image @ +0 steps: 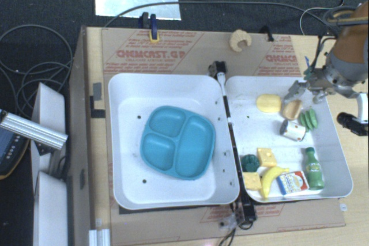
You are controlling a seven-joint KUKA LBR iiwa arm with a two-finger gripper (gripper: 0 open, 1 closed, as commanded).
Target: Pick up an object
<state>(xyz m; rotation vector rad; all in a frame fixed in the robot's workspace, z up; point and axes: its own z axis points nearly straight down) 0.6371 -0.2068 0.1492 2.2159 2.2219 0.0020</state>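
The right bin [334, 141] holds several toy foods. A yellow lemon [268, 103] lies at its far side, with a tan piece [291, 110] and a green pepper [310, 118] beside it. Below them rests a silver can [293, 131]. Along the front sit a dark green broccoli [250, 162], two cheese blocks [266, 156], a banana [271, 178], a small carton [292, 182] and a green bottle [313, 168]. My gripper [305, 94] hovers over the bin's far right, just above the tan piece and the pepper. It is open, with nothing between its fingers.
The left bin [127, 124] carries a blue divided plate [176, 142]. A black clip [219, 69] sits where the two bins meet at the back. A tan ring-shaped object [240, 40] lies on the cardboard behind the bins. Cables run along the back and left.
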